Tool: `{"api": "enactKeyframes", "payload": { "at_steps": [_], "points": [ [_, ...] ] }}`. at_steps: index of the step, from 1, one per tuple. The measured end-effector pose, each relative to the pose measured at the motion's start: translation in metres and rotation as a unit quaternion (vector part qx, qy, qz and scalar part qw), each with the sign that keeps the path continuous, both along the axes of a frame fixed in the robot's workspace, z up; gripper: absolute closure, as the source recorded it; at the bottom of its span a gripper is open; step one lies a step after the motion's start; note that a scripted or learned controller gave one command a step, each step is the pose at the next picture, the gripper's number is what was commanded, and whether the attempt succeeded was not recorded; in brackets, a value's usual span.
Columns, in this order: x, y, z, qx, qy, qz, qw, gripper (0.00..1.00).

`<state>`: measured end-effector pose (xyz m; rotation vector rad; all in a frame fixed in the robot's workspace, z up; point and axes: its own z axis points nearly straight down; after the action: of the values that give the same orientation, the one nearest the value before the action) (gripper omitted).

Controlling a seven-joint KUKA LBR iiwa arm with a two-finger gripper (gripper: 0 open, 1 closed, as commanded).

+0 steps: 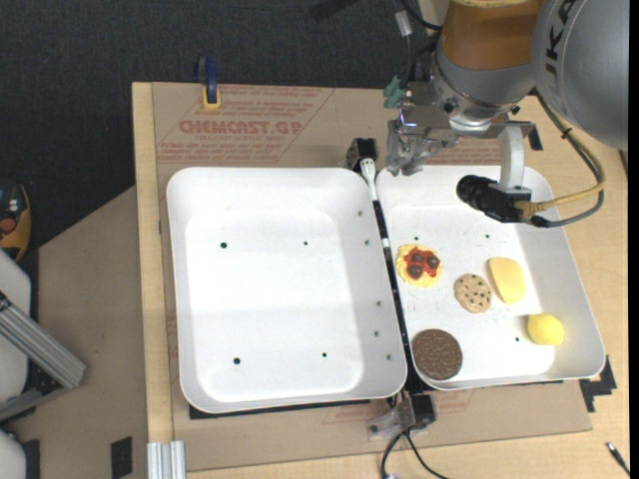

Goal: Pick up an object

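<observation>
The right bin (559, 362) holds several toy foods: a small pizza with red toppings (419, 264), a chocolate-chip cookie (472, 293), a pale yellow wedge (507, 279), a yellow lemon (545, 329) and a dark brown round cookie (437, 353). My gripper (405, 160) hangs over the far left corner of the right bin, well above and behind the pizza. Its fingers stand open with nothing between them.
The left bin (200, 367) lies beside the right one, and a black ridge (384, 257) marks where they meet. A black fitting with a yellow cable (493, 197) hangs from the arm over the right bin's far side. A blue clamp (210, 78) sits at the board's far edge.
</observation>
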<state>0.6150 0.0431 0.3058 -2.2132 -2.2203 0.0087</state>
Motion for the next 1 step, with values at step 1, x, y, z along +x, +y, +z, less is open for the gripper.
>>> {"api": "enactKeyframes", "payload": {
  "at_steps": [1],
  "points": [
    [-0.0011,0.0817,0.1206,0.0019,-0.012,0.003,0.9999,1.0]
  ]
}}
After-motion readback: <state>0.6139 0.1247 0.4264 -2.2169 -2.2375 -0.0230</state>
